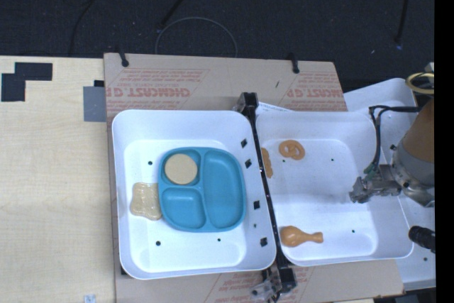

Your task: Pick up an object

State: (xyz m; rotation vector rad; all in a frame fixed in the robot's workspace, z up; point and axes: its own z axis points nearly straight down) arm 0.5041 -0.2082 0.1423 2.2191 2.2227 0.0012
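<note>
Nothing is lifted yet: the pincer (360, 193) hangs low at the right bin's (333, 252) right side, and I cannot tell how it is set, while the pretzel (291, 150) and drumstick toy (301, 236) lie apart from it on the bin floor. The left bin (135, 252) holds a blue tray (213, 195) with a round cracker (180, 169) and a pale piece (145, 201) beside it, all on a light wooden tabletop (50, 188) with dark floor and cables behind.

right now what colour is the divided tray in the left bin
Blue, seen in the camera view.

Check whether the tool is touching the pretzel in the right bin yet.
Apart. The camera view shows bare white bin floor between the tool, near the right bin's right side, and the pretzel at the upper left of the right bin.
</note>
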